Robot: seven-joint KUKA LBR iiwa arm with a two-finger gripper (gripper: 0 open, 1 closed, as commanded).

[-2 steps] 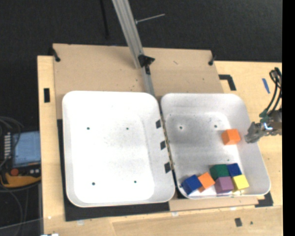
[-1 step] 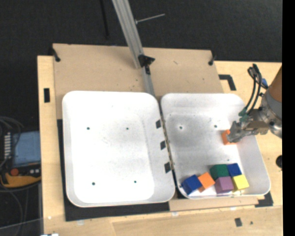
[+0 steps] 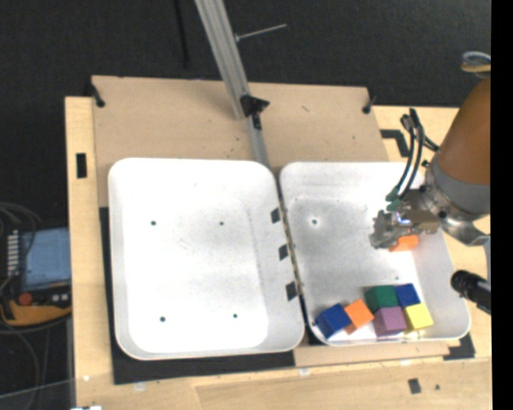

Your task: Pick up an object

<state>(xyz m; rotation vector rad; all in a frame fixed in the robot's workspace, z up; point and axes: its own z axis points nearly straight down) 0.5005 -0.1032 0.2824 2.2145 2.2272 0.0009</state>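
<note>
- Camera view, the layout: two white bins sit side by side on the desk [image 3: 81, 135]; the left bin [image 3: 120, 229] carries no blocks, and the right bin [image 3: 325, 186] has all the loose pieces.
- Camera view, the arm: the grey arm with its orange band comes in from the right, and the gripper [image 3: 392, 231] is low over the right part of the right bin, above the cluster of blocks.
- Camera view, the likely target: an orange block [image 3: 404, 243] shows just below and right of the gripper, partly covered by it. It appears to touch the gripper, or sit right against it (the metal parts blur together here).
- Camera view, the grip: I cannot tell how wide the gripper stands, nor whether the orange block is truly caught in it or merely lies under it on the bin floor.
- Camera view, the rest of the pieces: along the near edge of the right bin lie a blue block [image 3: 333, 319], a second orange block [image 3: 359, 313], a green block [image 3: 381, 298], a smaller blue block [image 3: 406, 295], a purple block [image 3: 391, 320] and a yellow block [image 3: 419, 316], packed close and untouched.
- Progress, as a judgement: the reach to an object looks done and the grasp is at or near its start; a secure hold and the lift clear of the bin are still left, with nothing yet visibly raised.
</note>
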